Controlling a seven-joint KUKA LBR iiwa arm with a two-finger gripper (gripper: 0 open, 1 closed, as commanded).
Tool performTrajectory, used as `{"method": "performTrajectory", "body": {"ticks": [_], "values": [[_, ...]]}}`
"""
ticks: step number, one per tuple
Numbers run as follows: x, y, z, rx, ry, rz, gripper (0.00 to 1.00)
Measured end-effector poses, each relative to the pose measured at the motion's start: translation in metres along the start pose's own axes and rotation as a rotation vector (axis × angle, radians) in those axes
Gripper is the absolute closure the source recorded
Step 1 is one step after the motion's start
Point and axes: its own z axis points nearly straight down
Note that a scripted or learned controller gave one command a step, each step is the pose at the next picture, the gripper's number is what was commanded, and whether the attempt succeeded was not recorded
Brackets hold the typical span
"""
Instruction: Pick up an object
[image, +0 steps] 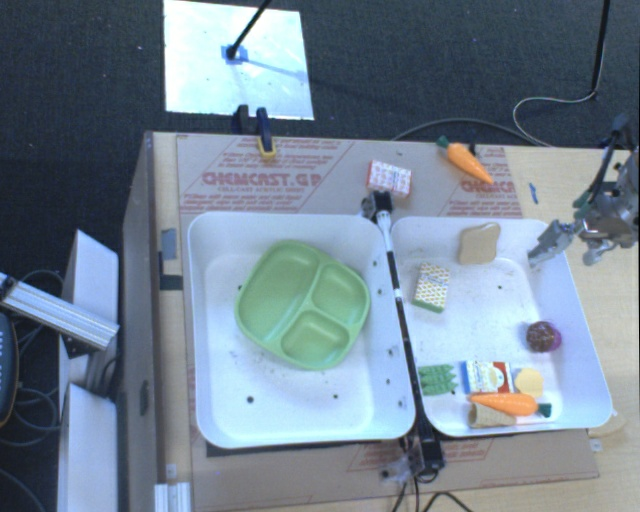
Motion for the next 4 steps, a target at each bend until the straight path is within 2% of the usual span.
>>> {"method": "performTrajectory", "body": {"ticks": [1,2,3,4], "values": [[-0.018,-0.047,0.189,0.0,0.0,0.002,0.0],[0.058,-0.019,0.189,0.0,0.002,-0.001,0.0],[0.019,0.049,0.188,-0.002,-0.001,0.0,0.0],[-0.007,0.093,0.188,-0.002,0.0,-0.002,0.0]]}}
